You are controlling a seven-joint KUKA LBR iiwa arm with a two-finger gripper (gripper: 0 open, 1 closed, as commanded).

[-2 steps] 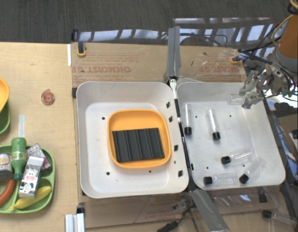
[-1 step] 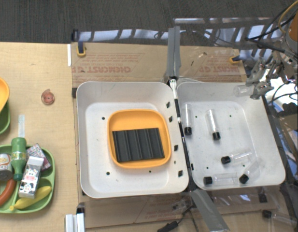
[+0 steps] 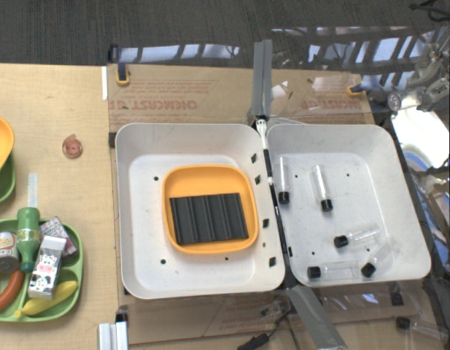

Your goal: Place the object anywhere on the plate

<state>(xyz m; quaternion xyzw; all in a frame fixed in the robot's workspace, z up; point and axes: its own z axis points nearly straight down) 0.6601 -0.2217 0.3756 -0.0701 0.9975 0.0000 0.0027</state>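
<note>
Resting on the rounded orange plate [image 3: 210,181], a ribbed dark slab [image 3: 209,219].

In the left bin [image 3: 137,268], an orange plate [image 3: 210,177] sits at the centre with a dark ribbed block [image 3: 210,219] lying flat on it. The right bin [image 3: 385,144] holds 5 clear tubes with black caps: 2 [image 3: 282,181] [image 3: 322,186] towards its middle, 3 [image 3: 356,238] [image 3: 331,270] [image 3: 378,259] near its front right corner. A green tray [image 3: 68,297] of toy food rests at the bench's left edge.
</note>
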